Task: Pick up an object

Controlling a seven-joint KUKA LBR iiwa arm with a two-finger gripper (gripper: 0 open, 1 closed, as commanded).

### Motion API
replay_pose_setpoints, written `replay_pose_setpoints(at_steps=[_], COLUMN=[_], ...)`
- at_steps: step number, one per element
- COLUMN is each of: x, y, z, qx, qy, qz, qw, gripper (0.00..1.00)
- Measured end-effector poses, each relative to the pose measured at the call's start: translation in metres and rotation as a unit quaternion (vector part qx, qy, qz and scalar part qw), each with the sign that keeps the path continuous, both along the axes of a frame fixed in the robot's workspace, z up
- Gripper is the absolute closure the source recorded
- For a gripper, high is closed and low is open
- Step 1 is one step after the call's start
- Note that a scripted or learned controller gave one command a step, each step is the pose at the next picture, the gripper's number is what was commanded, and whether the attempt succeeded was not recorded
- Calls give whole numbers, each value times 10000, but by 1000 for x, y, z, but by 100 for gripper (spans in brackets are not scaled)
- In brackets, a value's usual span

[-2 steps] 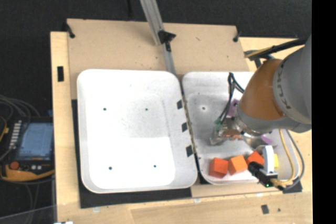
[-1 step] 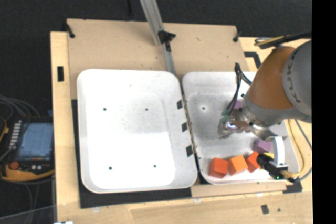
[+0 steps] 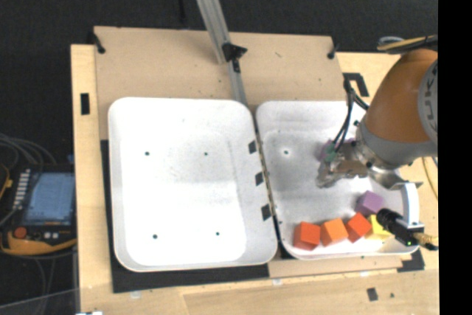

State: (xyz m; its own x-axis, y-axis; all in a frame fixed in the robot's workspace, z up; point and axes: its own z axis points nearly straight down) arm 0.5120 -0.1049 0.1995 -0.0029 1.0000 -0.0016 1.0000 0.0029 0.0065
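Note:
My gripper (image 3: 327,175) hangs over the middle of the right bin (image 3: 295,129), below the orange-banded wrist that enters from the right. Its fingertips point down and left; nothing shows between them. Along the bin's near edge lie three orange-red blocks: one at the left (image 3: 307,234), one in the middle (image 3: 334,231) and one to the right (image 3: 358,226). A purple block (image 3: 371,201) and a yellow block (image 3: 379,226) sit just right of them, partly behind a black and white fitting. The gripper is above and left of this cluster, apart from it.
The left bin (image 3: 184,181) lies beside the right one, with small black clips along the shared rim (image 3: 259,177). A grey metal rod (image 3: 210,4) slants down from the top to the bins' back edge. A blue-screened device (image 3: 48,199) sits off the bench at the left.

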Motion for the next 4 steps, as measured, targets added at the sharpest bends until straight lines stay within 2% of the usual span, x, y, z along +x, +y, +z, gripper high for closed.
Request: replay_pose_setpoints(at_steps=[1,2,3,4], x=[1,11,31,37], y=[-2,54,105,152], z=[65,69,69,50], qx=[-3,15,11,11], qy=[-16,19,18,47], qz=[4,26,21,17], qw=[10000,10000,10000,10000], gripper=[100,100,100,100])
